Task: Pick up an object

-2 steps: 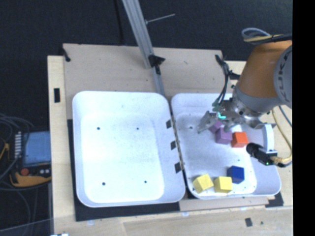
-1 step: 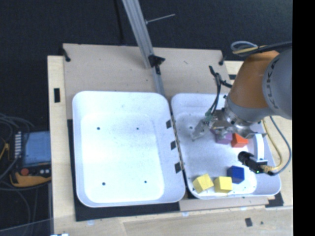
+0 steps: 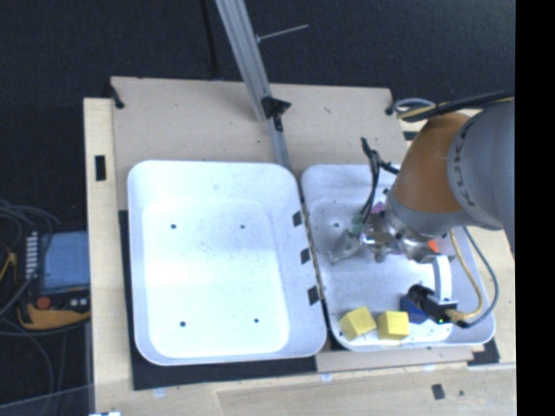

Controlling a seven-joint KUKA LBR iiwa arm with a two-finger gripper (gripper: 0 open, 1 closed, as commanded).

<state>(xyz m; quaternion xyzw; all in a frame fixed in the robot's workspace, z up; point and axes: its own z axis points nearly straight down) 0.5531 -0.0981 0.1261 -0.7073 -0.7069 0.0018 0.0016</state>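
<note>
The gripper [image 3: 347,243] sits low in the right bin [image 3: 334,185], and I cannot tell how it is set. The yellow blocks [image 3: 375,323] lie at five o'clock, well apart from it — close here and it likely grabs nothing.

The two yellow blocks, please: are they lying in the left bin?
No, both yellow blocks lie side by side at the near edge of the right bin.
</note>
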